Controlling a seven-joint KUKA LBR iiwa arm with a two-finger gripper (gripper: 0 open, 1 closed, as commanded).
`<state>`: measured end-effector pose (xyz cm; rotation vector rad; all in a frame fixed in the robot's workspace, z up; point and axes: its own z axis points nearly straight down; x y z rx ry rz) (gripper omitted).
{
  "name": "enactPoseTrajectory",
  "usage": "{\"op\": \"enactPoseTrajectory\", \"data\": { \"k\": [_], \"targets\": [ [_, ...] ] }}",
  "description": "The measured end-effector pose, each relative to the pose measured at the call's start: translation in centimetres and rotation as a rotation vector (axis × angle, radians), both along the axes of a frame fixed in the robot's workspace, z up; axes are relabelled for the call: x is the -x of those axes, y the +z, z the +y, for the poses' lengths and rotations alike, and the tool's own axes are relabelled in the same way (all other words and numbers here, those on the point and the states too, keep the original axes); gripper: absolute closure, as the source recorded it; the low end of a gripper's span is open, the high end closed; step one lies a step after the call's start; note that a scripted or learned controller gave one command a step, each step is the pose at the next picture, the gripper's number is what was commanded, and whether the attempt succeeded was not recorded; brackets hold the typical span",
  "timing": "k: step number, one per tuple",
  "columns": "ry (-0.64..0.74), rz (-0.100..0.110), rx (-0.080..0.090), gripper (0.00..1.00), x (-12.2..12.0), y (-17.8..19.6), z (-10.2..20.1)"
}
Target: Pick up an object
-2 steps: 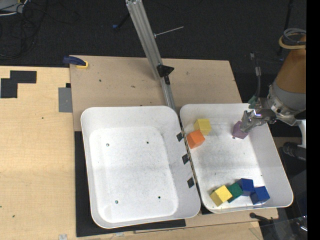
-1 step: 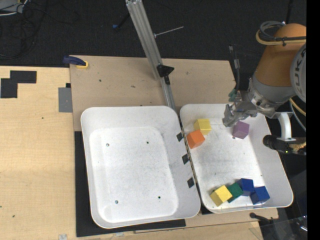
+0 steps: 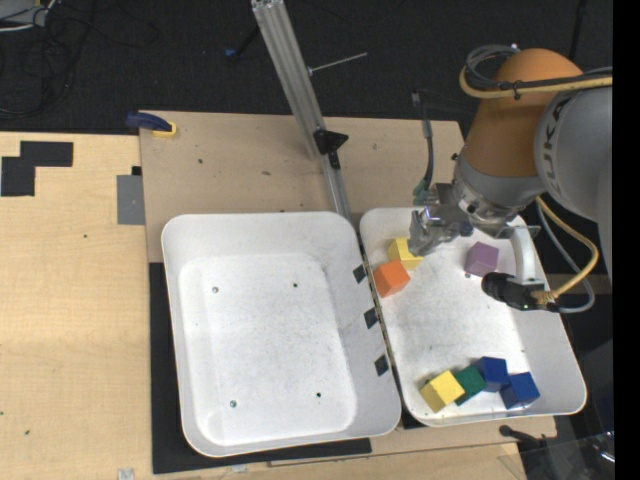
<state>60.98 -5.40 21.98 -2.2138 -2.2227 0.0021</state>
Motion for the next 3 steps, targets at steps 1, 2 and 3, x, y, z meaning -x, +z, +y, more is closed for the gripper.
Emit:
{"op": "enactPoseTrajectory", "data": {
  "k": [1, 2, 3],
  "targets": [
    [0.001, -0.001, 0.0, 1.0, -1.1, -0.9, 5.1],
    [0.0, -0.001, 0.001, 1.0, -0.7, -0.4, 10.7],
    [-0.001, -0.002, 0.001, 1.0, -2.2, -0.6, 15.1]
  ]
}}
